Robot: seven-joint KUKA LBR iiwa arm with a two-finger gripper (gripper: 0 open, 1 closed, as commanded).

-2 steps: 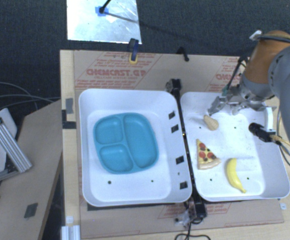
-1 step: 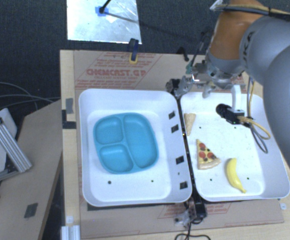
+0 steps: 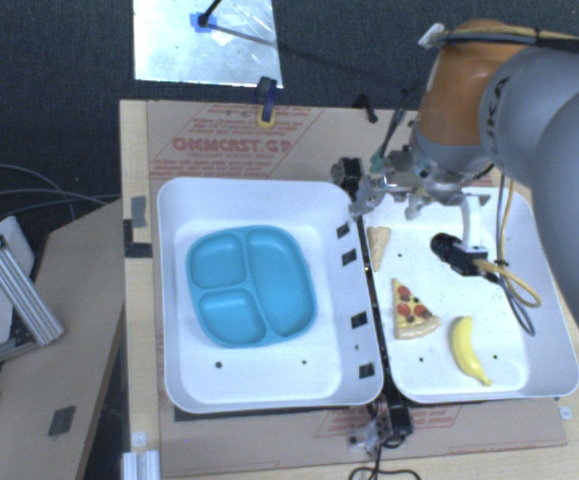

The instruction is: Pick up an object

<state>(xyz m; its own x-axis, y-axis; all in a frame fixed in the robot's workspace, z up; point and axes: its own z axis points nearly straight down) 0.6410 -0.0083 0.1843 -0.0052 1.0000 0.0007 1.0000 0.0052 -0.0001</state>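
The banana (image 3: pixel 469 349) lies slanted, tip pointing near-right; the gripper (image 3: pixel 389 200) hangs, apparently over the right bin's (image 3: pixel 554 313) far edge, its spread unreadable.

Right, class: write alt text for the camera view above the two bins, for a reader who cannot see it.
The robot's tool is over the far end of the right white bin, which holds a toy pizza slice, a banana and a pale wedge. The left bin holds a blue divided plate.

Plate (image 3: pixel 252 285) in left bin (image 3: pixel 259 193), pizza slice (image 3: pixel 411 310), banana (image 3: pixel 468 349) in right bin (image 3: pixel 541 333)
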